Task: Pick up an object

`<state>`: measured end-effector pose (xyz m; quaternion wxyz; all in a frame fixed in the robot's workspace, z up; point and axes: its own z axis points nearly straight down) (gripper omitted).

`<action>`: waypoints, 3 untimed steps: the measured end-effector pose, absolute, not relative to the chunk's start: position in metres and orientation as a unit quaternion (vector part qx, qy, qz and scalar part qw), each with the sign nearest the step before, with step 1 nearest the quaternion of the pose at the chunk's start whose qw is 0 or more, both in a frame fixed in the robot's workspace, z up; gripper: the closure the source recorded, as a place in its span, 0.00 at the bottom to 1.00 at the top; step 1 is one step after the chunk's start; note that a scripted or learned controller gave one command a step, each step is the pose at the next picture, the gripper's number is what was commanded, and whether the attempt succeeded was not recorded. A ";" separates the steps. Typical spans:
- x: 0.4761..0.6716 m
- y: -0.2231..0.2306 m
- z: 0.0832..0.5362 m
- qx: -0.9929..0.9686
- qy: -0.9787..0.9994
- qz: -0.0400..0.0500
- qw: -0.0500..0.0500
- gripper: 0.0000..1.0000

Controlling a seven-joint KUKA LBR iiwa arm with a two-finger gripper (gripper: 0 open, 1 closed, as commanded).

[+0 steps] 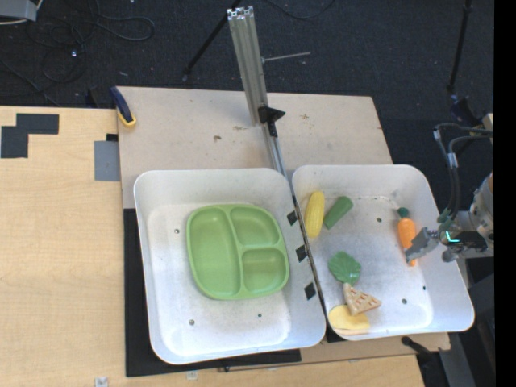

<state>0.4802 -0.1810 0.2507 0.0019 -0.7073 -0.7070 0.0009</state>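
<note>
A smooth orange carrot [406, 233] with a green tip is seen near the right wall of the right bin [419, 317], touched by the gripper [422, 243]; whether its fingers are clamped cannot be told. A ridged yellow corn [314, 214], glossy pepper [338, 210], knobbly broccoli [345, 267] and cheese wedge [361, 300] are scattered leftward. A moulded green plate [238, 250] with three compartments is set in the left bin [161, 313].
</note>
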 end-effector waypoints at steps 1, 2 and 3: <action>0.480 -0.181 0.251 -0.707 -0.707 0.001 0.002 0.00; 0.478 -0.179 0.187 -0.707 -0.707 0.002 0.005 0.00; 0.479 -0.184 0.124 -0.707 -0.707 0.002 0.005 0.00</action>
